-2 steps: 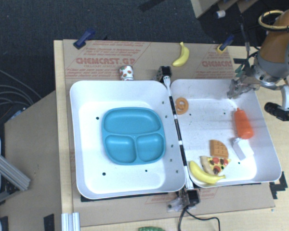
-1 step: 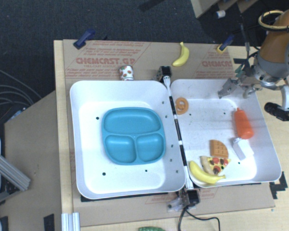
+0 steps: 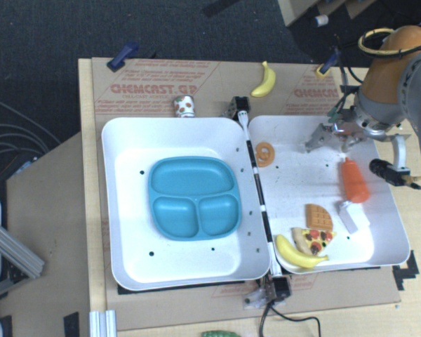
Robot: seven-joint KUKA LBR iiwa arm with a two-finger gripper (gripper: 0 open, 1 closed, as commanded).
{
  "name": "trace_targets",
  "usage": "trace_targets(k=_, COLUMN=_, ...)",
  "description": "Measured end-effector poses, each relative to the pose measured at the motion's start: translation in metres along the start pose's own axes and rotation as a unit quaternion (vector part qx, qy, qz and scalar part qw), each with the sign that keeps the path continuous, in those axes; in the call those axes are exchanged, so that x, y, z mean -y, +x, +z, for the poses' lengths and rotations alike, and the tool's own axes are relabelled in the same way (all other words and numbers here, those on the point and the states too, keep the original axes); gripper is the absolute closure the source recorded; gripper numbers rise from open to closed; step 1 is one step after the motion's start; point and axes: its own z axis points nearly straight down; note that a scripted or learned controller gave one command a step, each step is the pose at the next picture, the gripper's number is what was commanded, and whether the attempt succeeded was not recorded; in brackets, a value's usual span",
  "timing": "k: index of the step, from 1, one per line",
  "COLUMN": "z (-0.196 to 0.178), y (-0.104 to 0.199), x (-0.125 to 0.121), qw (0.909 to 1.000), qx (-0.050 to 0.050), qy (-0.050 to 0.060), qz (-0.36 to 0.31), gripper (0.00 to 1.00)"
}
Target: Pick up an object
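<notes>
Camera view: the arm comes in from the right, and the gripper [image 3: 335, 133] hangs over the far part of the right bin [image 3: 386, 248]. Its fingers [image 3: 316, 140] look spread, with nothing between them.

No object is lifted yet; candidates all lie in the right bin:
- an orange carrot [image 3: 353, 180] near the middle-right, just below the gripper and nearest to it
- a small donut [image 3: 264, 153] by the bin's left wall
- a waffle [image 3: 319, 217], with a pizza slice [image 3: 314, 240] touching it and a banana [image 3: 298, 253] curled against the near rim
- a small white block [image 3: 348, 217] just beside the waffle

The left bin [image 3: 119, 209] holds a blue divided plate [image 3: 194, 196], well apart from the gripper. A second banana [image 3: 264, 81] and a small cup [image 3: 184, 106] sit on the cardboard [image 3: 154, 86] outside the bins.

Risks, as I judge them:
- The gripper is above bare bin floor, between donut and carrot. A straight drop would likely close on nothing.
- The carrot is rounded and tapered, so the fingers could squeeze it out sideways or roll it towards the right wall if off-centre.
- The donut is flat and close to the wall; a finger may hit the rim first.
- The waffle, pizza and banana are crowded together, so a grab there could shove neighbours or catch two things at once.
- The white block is thin and low, and the fingers may slide over it.
</notes>
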Motion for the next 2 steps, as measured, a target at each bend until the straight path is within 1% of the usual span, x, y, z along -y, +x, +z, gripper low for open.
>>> trace_targets(k=1, z=-0.0109, y=0.0, x=-0.0008, qw=1.0, qx=0.001, qy=-0.001, qz=-0.001, gripper=1.0)
trace_targets(k=2, z=-0.0106, y=0.0, x=-0.0006, qw=1.0, qx=0.001, qy=-0.001, qz=0.0, gripper=0.0)
